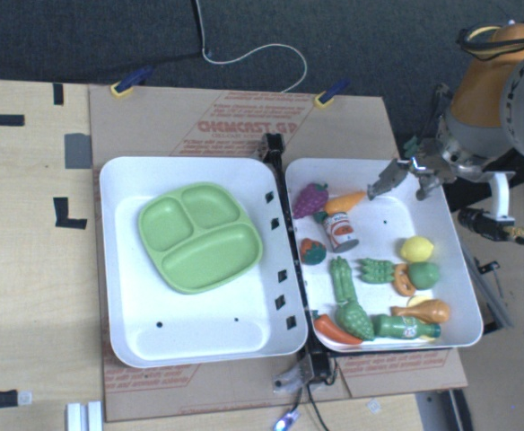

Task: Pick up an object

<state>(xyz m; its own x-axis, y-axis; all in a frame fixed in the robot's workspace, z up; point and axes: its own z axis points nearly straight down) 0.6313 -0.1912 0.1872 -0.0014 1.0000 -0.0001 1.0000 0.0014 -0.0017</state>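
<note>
Camera view. Right shallow white plastic bin [450, 241]: purple toy grape bunch [310, 198], orange carrot [345, 201], small red-labelled can [340, 230], yellow lemon [417, 249], green ridged vegetable [343, 281] and other toy foods crowded toward the near wall.

Left white bin [118, 241]: one pale green divided plastic plate [200, 235].

Grey two-finger gripper [395, 176]: above the right bin's far corner, jaws apart, nothing between them, carrot tip just beside.

Risk, as judged: close packing may let the jaws nudge a neighbour or close on nothing; the rounded lemon may roll.

Worktop [29, 285]: light wood, brown cardboard sheet [235, 124] beneath bins. Dark carpet [82, 16] and white cable [244, 57] beyond.
</note>
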